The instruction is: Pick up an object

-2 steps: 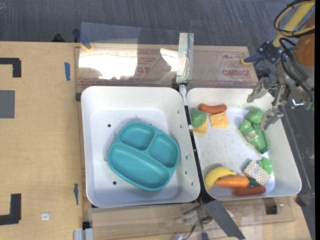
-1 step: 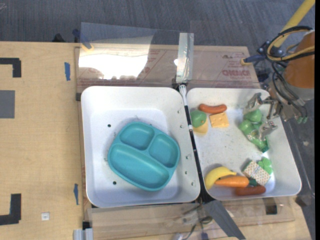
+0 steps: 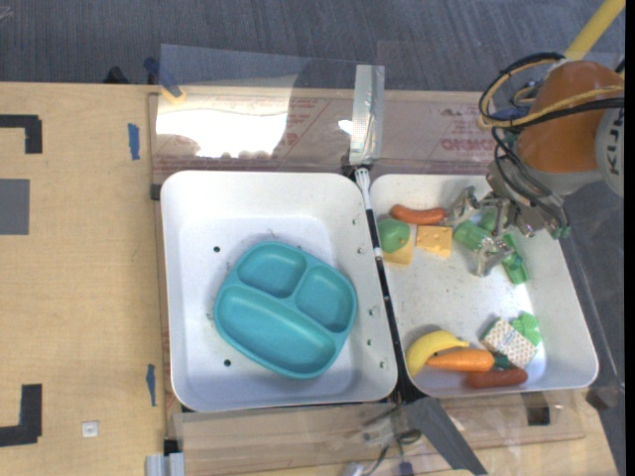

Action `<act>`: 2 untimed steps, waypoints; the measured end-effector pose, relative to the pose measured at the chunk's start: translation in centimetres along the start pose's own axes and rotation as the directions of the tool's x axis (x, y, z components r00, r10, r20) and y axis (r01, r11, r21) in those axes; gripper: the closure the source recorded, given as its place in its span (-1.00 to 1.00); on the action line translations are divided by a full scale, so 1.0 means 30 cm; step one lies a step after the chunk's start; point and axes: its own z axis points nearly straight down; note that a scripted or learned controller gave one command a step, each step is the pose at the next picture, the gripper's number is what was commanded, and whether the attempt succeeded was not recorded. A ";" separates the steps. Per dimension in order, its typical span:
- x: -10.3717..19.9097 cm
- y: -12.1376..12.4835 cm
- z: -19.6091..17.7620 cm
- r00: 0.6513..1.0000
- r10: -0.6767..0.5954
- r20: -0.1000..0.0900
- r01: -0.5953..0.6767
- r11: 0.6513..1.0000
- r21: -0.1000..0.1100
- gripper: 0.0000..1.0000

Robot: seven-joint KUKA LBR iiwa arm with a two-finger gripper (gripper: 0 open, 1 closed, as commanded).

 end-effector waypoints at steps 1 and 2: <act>-0.013 -0.004 -0.051 1.000 0.001 0.013 -0.001 1.000 0.007 1.00; 0.107 0.177 -0.008 0.990 -0.139 0.000 0.139 0.990 0.001 1.00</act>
